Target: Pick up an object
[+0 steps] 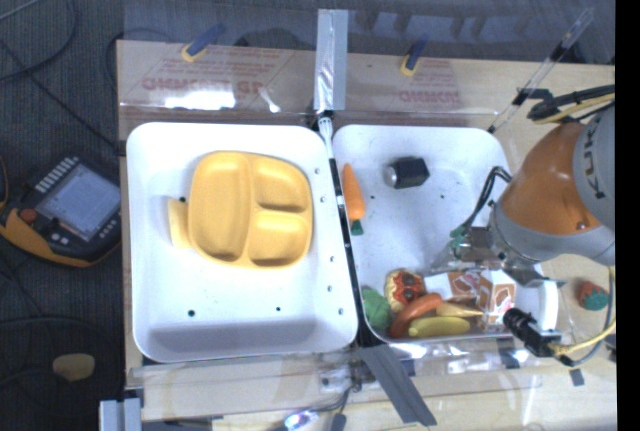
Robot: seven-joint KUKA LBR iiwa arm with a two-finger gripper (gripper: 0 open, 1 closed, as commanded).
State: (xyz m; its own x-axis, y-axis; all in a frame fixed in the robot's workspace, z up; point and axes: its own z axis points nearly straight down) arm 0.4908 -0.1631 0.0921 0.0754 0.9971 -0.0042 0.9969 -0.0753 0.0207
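The right bin (440, 144) holds an orange carrot (351, 196) along its left wall and a dark grey cylinder (407, 172) near the back. Piled at its front wall are a green piece (374, 305), a round red-and-yellow toy food (404, 285), a red chili (421, 307), a yellow banana (441, 326) and a white-and-red carton (489, 295). My gripper (470, 251) hangs below the orange wrist band (545, 187), low over the bin's right side, just above and behind the carton. Its lower part is hidden behind the arm and the pile.
The left bin (150, 249) carries a yellow divided plate (250, 207). A metal divider (331, 59) stands between the bins at the back. Cables and a white bracket (545, 304) crowd the right bin's front right corner. A handheld pendant (70, 204) lies on the floor to the left.
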